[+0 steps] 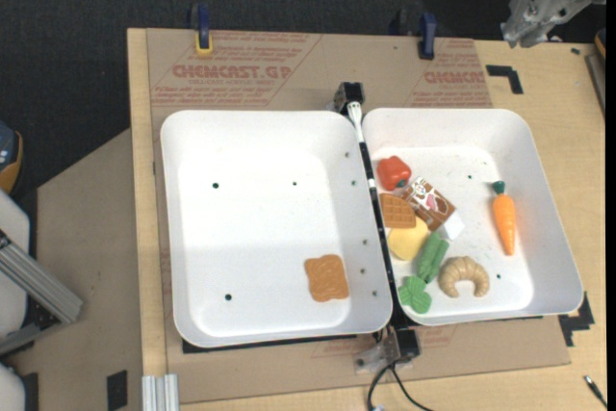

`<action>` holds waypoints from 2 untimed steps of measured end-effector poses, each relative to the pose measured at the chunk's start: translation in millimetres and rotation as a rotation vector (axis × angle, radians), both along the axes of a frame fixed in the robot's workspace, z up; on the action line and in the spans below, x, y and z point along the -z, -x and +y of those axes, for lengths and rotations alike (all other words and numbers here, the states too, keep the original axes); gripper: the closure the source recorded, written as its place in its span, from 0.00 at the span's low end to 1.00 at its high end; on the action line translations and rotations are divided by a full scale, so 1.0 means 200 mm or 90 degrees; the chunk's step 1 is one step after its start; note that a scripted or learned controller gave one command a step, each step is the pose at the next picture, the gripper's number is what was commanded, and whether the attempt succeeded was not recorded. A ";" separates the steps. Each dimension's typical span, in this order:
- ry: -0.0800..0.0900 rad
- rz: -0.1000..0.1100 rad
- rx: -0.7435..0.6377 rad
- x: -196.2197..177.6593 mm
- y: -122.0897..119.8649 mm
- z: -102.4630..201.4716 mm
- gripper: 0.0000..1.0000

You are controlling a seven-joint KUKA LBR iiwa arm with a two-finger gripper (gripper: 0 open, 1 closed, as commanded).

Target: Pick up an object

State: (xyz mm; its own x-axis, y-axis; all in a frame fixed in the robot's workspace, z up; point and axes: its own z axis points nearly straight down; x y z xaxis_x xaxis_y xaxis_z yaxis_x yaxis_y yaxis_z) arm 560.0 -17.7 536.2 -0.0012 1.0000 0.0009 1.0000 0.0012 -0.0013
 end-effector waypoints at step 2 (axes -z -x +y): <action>0.000 0.000 -0.002 0.00 0.41 0.32 1.00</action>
